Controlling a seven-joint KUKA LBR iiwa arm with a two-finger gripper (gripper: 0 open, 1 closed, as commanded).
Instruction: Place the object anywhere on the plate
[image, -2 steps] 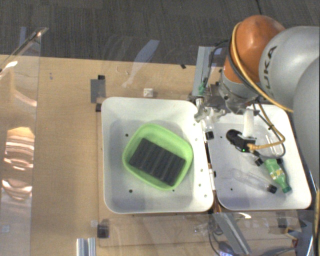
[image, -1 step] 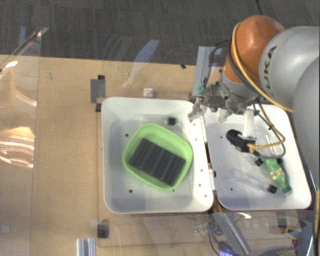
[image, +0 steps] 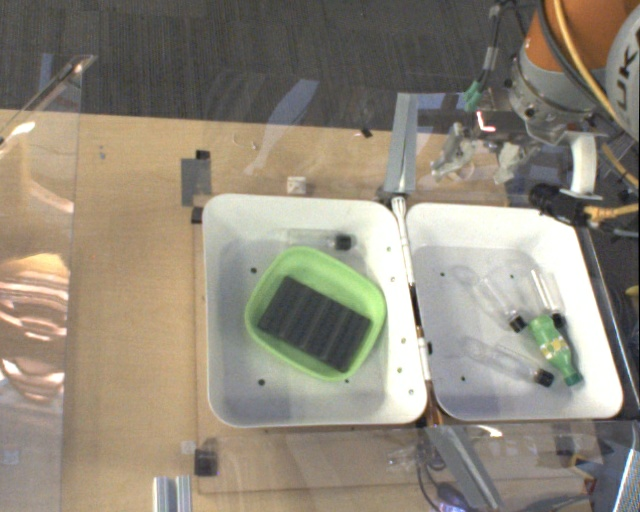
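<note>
While the gripper (image: 465, 150) hovers behind the bins (its grip state cannot be told), the green bottle (image: 553, 348) lies among clear tubes (image: 500, 300), risking a mispick before the green plate (image: 316, 313).

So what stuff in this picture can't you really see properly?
- Gripper, camera view: small and cluttered above the bins; can't tell open or shut.
- Arm: cut off by the top and right edges.
- Clear tubes in the right bin: see-through against white, count unsure.
- Tube behind the green plate: faint, mostly its dark cap shows.
</note>
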